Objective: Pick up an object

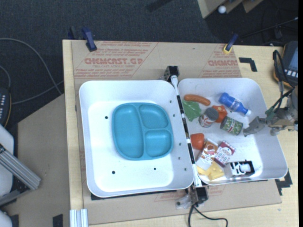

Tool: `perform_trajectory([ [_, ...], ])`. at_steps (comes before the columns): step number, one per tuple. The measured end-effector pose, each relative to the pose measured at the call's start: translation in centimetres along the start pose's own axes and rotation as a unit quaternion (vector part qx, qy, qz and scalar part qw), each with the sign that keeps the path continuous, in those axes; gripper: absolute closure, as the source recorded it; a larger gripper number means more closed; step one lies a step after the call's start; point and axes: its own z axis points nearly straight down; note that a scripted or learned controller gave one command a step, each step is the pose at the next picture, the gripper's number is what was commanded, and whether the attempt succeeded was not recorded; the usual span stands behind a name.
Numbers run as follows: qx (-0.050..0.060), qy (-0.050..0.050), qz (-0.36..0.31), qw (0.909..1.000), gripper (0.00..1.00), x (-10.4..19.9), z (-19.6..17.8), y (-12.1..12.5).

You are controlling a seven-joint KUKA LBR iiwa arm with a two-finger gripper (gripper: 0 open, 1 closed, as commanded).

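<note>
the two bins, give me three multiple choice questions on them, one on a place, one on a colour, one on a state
1. Where does the divided tray lie?
A. in the left bin
B. in the right bin
C. on the bench outside the bins

2. What colour is the bottle near the right bin's far side?
A. yellow
B. blue
C. black

3. How does the gripper stand with regard to the green can?
A. it has lifted the can above the left bin
B. it presses the can into the tray
C. it sits beside the can, over the right bin

Answers:
1 A, the teal tray sits in the middle of the left bin.
2 B, its body is blue with a white cap end.
3 C, the gripper is just right of the can.
</note>
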Motion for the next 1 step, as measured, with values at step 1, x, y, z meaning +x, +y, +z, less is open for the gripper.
perform_trajectory([
  [1, 0.001, 0.001, -0.001, 1.0, 0.0, 0.27, 10.25, 5.6],
])
